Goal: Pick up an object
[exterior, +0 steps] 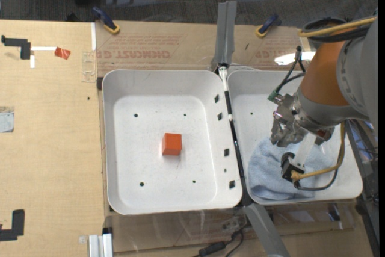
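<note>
Camera view: two white bins side by side on the tabletop (48, 141). The left bin (109, 129) holds one orange cube (172, 144), sitting flat near the middle of the bin floor, apart from every wall. The right bin (255, 102) holds a pale blue cloth (264, 174), crumpled in the near-left corner against the near wall. The grey arm (355, 75) with an orange band reaches in from the right over the right bin. The gripper (280, 140) points down at the far edge of the cloth, close to it or touching, can't tell which. Jaws: can't tell whether released or clenched. The cube is well apart from the gripper, in the other bin. A brown cardboard sheet (162, 48) lies far of the bins, with a clamp (107, 21) on its far edge. A small red item (62, 53) sits on the tabletop, far left
</note>
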You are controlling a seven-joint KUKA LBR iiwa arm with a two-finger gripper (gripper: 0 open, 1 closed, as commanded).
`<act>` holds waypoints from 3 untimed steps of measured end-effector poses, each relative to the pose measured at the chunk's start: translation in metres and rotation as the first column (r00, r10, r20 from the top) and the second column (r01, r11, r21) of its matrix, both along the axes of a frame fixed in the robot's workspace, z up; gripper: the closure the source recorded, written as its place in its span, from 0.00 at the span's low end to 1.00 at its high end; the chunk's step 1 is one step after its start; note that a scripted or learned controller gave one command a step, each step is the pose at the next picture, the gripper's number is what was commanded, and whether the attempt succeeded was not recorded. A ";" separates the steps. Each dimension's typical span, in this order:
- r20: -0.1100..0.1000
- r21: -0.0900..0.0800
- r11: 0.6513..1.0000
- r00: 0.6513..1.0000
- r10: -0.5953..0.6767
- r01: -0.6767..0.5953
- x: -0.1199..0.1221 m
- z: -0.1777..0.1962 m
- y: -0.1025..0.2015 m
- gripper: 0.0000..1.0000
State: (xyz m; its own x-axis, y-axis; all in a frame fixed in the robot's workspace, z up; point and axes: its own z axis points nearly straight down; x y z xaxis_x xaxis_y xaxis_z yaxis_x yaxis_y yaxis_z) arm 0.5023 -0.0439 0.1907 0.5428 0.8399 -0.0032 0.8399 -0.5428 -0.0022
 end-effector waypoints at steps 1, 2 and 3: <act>-0.001 0.003 0.927 0.927 0.375 -0.375 -0.025 0.000 0.024 1.00; 0.000 -0.001 0.998 0.998 0.065 -0.065 0.055 0.050 0.042 1.00; -0.003 0.001 0.978 0.978 0.208 -0.208 0.047 -0.001 0.012 1.00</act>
State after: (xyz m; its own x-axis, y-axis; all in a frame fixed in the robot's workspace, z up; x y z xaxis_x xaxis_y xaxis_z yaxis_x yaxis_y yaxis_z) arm 0.5497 -0.0321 0.1901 0.3565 0.9343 -0.0036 0.9343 -0.3565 -0.0053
